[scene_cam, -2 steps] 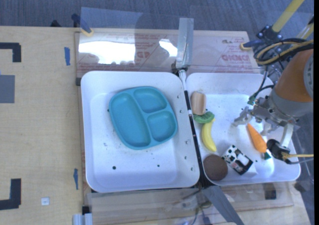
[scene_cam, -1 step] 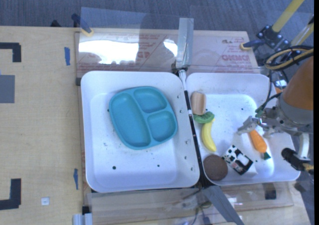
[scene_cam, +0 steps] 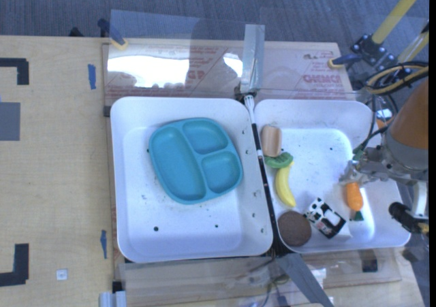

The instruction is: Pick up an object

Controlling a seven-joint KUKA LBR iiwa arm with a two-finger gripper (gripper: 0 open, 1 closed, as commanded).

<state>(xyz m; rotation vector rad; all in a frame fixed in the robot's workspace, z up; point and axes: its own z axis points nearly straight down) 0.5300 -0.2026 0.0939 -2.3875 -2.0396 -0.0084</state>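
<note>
The right bin (scene_cam: 320, 116) holds several toys. An orange carrot (scene_cam: 353, 197) with a green tip lies near the bin's right side. My gripper (scene_cam: 355, 173) hangs just above the carrot's upper end, at the end of the grey arm that comes in from the right. A black-and-white cow figure (scene_cam: 323, 216) lies left of the carrot. A yellow banana (scene_cam: 284, 186) with a green stem, a tan cylinder (scene_cam: 271, 139) and a brown round piece (scene_cam: 294, 228) sit along the bin's left side.
The left bin (scene_cam: 129, 231) holds a blue divided plate (scene_cam: 196, 159). A raised divider (scene_cam: 259, 163) separates the two bins. Cables and a yellow pole (scene_cam: 402, 6) stand beyond the right bin. A clear panel (scene_cam: 177, 60) lies behind both bins.
</note>
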